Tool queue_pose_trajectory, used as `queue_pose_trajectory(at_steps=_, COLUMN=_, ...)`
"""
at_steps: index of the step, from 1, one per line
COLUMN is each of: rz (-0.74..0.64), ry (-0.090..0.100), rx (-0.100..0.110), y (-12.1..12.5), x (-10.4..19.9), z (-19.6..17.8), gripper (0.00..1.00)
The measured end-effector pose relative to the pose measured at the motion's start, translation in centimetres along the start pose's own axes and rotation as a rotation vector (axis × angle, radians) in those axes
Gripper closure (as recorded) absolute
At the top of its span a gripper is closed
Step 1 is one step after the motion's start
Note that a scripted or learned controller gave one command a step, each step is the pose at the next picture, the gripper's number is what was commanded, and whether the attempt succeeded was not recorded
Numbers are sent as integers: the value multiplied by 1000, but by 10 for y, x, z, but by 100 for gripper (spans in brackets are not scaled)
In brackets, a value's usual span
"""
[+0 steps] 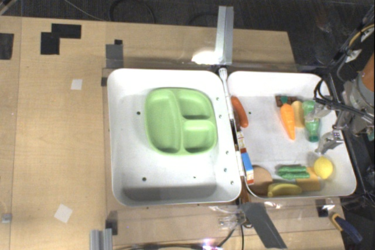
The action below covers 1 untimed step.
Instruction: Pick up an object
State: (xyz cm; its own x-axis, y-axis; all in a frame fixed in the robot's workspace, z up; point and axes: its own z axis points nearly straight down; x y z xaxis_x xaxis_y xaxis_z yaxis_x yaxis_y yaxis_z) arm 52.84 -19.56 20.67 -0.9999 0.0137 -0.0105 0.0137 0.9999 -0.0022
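The right bin (263, 91) holds several toy foods. A red sausage (239, 112) lies by the divider, and an orange carrot (287, 120) sits beside a yellow piece (297, 113) and a green bottle (311, 124). Along the front are a lemon (323, 168), a green vegetable (292, 171), a yellow slice (283, 189) and a tan piece (262, 175). My gripper (329, 142) hangs at the bin's right side, just above the lemon and right of the green bottle. Nothing is seen held in it.
The left bin (126, 143) carries a green divided plate (179, 120). A small blue, white and orange item (246, 162) lies along the divider between the bins. Cables (345, 58) and the arm (360, 93) crowd the right edge. A metal post (225, 35) stands behind the bins.
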Motion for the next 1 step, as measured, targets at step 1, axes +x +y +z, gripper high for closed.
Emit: queue_pose_trajectory(at_steps=1, rz=-1, ry=8, rx=-4, y=-2, x=-16, z=99, gripper=0)
